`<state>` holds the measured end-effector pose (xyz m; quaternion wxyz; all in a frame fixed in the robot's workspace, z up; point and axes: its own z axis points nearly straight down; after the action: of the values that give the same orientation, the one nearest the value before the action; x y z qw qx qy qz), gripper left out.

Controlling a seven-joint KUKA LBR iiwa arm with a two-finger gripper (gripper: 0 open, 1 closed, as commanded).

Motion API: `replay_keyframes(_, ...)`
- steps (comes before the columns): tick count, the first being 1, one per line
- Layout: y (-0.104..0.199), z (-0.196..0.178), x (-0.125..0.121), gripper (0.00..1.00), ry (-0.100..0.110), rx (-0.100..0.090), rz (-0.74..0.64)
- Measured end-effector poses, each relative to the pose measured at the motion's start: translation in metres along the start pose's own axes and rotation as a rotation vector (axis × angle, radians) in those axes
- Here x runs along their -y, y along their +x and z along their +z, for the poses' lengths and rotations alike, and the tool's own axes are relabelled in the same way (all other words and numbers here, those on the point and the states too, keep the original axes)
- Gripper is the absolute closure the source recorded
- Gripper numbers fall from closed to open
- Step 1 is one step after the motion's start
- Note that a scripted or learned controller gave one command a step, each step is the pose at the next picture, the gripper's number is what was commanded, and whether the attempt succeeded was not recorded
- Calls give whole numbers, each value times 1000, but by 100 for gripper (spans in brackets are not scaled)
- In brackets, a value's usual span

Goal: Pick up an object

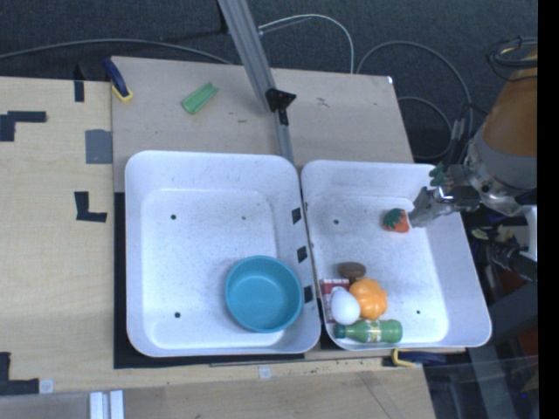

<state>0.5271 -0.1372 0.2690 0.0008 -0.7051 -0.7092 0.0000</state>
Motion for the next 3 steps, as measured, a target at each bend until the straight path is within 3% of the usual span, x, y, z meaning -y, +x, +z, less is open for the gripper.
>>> replay_keyframes(3,154,30,-73,100,0,0,-1)
